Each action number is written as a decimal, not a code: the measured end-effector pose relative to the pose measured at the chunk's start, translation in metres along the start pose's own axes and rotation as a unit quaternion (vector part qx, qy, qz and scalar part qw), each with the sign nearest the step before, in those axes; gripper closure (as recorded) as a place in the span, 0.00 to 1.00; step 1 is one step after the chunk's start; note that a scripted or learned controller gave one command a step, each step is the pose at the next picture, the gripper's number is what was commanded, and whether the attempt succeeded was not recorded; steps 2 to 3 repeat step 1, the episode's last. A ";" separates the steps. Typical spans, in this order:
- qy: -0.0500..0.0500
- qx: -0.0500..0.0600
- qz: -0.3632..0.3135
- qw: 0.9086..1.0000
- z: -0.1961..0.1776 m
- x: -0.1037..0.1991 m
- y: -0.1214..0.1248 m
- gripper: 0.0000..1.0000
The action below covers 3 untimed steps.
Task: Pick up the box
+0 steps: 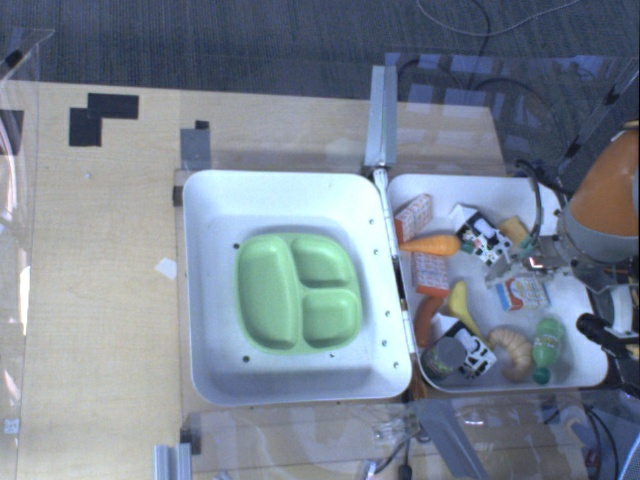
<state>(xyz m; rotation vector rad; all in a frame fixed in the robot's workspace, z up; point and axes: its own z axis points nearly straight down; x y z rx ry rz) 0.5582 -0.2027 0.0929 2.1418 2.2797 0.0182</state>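
Now gripper [520, 260] low in right bin [590, 373], cannot tell its state, box [414, 214] near carrot [432, 245], green tray [298, 290] in left bin [210, 368]

The arm [603, 203] comes in as a rounded orange dome with a smooth grey collar under it. Below that sit darker grey and black wrist parts. Thin black cables [538, 208] loop off its near side, by a tiny red light.
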 end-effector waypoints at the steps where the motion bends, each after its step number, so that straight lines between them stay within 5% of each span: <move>1: 0.000 -0.001 0.024 1.000 0.000 -0.002 0.046 0.00; 3: 0.000 -0.001 0.024 1.000 0.000 -0.002 0.046 0.00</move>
